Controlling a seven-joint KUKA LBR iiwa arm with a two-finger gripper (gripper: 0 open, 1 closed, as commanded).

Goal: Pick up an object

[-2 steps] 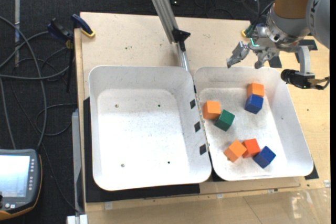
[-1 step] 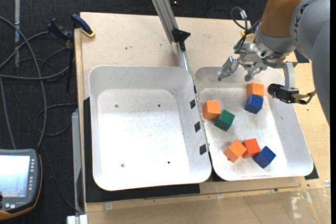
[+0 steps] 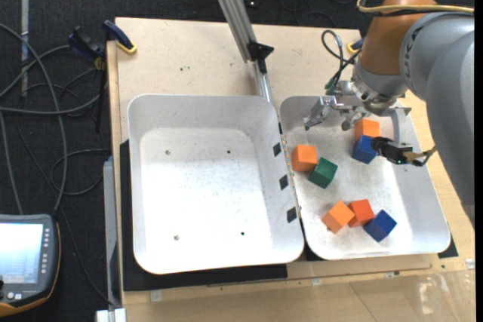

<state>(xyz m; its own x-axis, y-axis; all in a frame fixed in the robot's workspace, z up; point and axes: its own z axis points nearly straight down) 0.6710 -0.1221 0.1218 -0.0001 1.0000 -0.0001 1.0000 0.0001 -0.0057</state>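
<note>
Several cubes lie in the right bin (image 3: 423, 196). An orange cube (image 3: 306, 157) touches a green cube (image 3: 324, 173) near the bin's left side. Another orange cube (image 3: 370, 127) sits just above a blue cube (image 3: 364, 149) at the back right. Toward the front, an orange cube (image 3: 338, 216), a red-orange cube (image 3: 361, 211) and a blue cube (image 3: 381, 225) cluster together. My gripper (image 3: 330, 121) hangs over the bin's back edge, open, with nothing between its fingers. It is up and to the right of the orange-and-green pair and just left of the back orange cube.
The left bin (image 3: 204, 177) adjoins the right one. A slanted metal pole (image 3: 234, 4) reaches down to the bins' shared back corner. Blue clamps (image 3: 102, 41) and cables lie at the bench's left edge. A pendant screen (image 3: 26, 260) sits at the lower left.
</note>
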